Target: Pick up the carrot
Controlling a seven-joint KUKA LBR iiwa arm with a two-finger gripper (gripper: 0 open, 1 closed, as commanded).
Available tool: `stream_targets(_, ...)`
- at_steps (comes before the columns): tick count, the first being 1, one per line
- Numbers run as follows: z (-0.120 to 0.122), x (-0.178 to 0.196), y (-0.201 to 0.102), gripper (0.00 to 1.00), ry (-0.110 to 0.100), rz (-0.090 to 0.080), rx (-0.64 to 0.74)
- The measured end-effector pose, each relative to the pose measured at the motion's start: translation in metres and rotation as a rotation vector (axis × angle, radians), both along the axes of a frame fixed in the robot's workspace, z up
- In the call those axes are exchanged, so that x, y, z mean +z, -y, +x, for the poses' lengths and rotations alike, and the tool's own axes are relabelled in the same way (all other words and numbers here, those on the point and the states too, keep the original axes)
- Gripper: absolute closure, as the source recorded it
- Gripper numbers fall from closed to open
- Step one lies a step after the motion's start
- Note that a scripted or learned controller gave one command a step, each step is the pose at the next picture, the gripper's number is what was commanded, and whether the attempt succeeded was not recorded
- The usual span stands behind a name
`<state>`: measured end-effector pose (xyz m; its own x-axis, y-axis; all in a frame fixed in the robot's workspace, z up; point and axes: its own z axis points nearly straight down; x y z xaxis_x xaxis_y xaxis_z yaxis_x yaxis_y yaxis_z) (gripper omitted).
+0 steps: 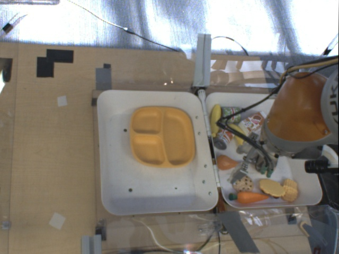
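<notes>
The carrot (253, 197) is orange with a small green end. It lies flat along the front edge of the right bin (312, 197). My gripper (253, 168) hangs over the middle of that bin, a little behind the carrot and apart from it. Its two fingers stand open, and I see nothing held between them. The arm's orange band (297, 110) covers the bin's back right part.
Around the carrot lie a speckled cookie (242, 184), a flat tan cracker (272, 188) and a yellow waffle piece (290, 190). An orange pear-shaped toy (228, 163), a banana (215, 118) and a can (224, 138) sit further back. The left bin (114, 189) holds a yellow divided plate (162, 136).
</notes>
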<state>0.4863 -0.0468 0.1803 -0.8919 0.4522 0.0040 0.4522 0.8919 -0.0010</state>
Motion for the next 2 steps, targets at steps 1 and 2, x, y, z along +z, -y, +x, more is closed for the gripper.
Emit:
stream_targets(1,0.005,0.016,-0.001,1.0,0.019,-0.001,0.006)
stream_targets(2,0.003,0.156,0.069,1.0,0.024,-0.006,0.053)
